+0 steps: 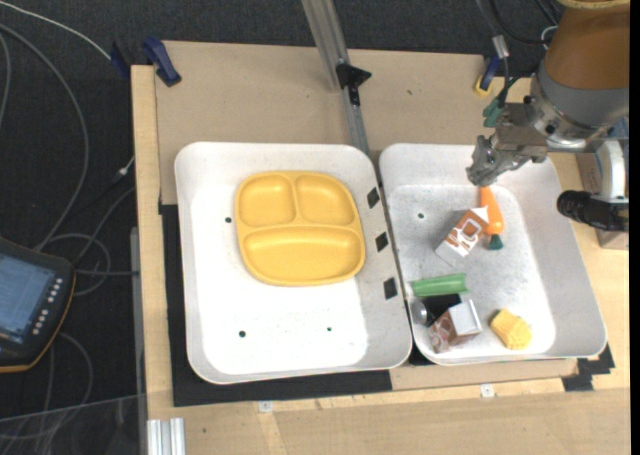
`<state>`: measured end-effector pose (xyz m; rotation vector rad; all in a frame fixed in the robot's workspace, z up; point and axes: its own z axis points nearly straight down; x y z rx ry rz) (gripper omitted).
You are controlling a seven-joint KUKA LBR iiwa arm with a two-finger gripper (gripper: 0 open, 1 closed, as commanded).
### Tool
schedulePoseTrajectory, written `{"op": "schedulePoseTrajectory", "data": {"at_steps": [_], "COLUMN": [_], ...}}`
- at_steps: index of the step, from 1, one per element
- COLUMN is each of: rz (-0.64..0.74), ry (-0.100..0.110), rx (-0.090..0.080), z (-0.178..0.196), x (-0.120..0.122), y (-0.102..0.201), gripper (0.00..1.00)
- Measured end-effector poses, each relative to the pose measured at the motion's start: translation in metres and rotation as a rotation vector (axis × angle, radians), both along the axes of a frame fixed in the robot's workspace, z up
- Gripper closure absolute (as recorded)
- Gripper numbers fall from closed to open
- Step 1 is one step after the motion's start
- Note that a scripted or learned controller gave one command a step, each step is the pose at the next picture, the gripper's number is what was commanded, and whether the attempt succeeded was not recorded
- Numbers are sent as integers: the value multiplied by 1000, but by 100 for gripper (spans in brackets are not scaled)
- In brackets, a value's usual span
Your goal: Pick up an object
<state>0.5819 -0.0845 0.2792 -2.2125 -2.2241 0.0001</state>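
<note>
Fingers (487, 177) of my gripper (484, 181) close on the top end of the orange carrot (491, 213). Nearest the camera, the right bin (570, 273) holds a yellow block (511, 328), brown box (457, 324) and green piece (438, 286). Farther back, the carrot hangs tilted beside a small red-and-white house (463, 234).

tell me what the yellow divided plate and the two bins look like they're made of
Yellow divided plate: likely moulded plastic, smooth, matte, with rounded compartment ridges. Left bin and right bin: probably thin formed plastic, white and faintly speckled, with soft curved rims.
</note>
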Motion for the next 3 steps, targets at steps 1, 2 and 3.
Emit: {"op": "schedulePoseTrajectory", "data": {"at_steps": [1,2,3], "rz": [-1,0,0], "ry": [2,2,2], "rx": [0,0,0], "z": [-16,-27,-37], "x": [-20,-34,-59], "y": [40,81,119], "gripper": [100,100,100]}}
